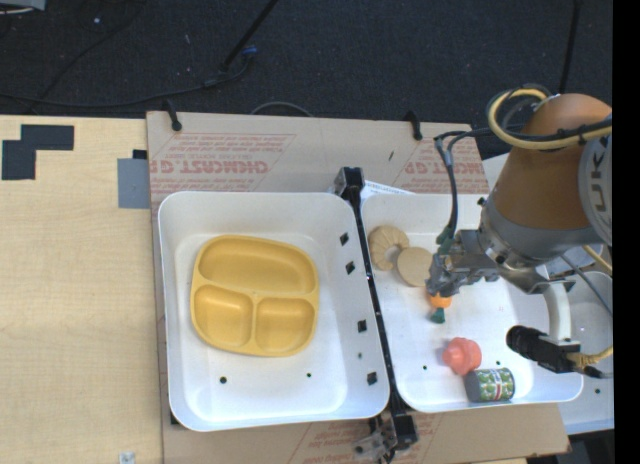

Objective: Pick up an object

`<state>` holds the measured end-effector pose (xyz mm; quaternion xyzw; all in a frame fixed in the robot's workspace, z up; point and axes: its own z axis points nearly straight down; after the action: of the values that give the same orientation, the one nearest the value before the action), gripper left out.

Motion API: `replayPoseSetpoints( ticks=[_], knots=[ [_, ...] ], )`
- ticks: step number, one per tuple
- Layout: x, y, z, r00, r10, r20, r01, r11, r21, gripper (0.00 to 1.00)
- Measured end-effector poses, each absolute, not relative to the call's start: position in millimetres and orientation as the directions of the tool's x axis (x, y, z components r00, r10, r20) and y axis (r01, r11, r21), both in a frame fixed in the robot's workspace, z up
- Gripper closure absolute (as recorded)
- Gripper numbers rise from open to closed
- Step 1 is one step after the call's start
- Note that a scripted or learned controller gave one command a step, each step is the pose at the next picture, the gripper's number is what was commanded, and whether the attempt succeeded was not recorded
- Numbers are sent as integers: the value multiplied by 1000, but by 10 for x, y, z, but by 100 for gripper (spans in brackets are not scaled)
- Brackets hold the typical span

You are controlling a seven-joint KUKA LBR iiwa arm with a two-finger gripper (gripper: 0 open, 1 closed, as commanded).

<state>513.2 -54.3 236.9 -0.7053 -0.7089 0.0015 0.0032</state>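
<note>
- While my gripper (440, 290) hangs low in the right bin (415, 352), I cannot tell whether it is released or clenched.
- A small orange-and-green piece (438, 306) sits right at its tip.
- Two beige round pieces (386, 244) lie just beside it; a pink lump (461, 354) and a green can (490, 384) lie apart.
- The left bin (180, 252) holds a yellow divided plate (255, 294).

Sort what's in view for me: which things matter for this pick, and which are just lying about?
In the job: hand; small orange-and-green piece right below it; right bin.
Lying about for now: tan mushroom-like piece, tan disc, pink piece and green can, all in the right bin too; yellow divided plate in the left bin.
</note>
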Motion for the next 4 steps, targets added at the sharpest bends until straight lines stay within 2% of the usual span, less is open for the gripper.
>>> replayPoseSetpoints(
  ticks=[1,2,3,4],
  knots=[
    [5225,-93,2373,-5,1000,1,1000,5,-7,100],
    [5439,502,2292,-6,1000,1,1000,6,-6,100],
    [5637,904,2294,-5,1000,0,1000,5,-5,100],
    [5578,1085,2260,-2,1000,-1,1000,2,-8,100]
  ],
)
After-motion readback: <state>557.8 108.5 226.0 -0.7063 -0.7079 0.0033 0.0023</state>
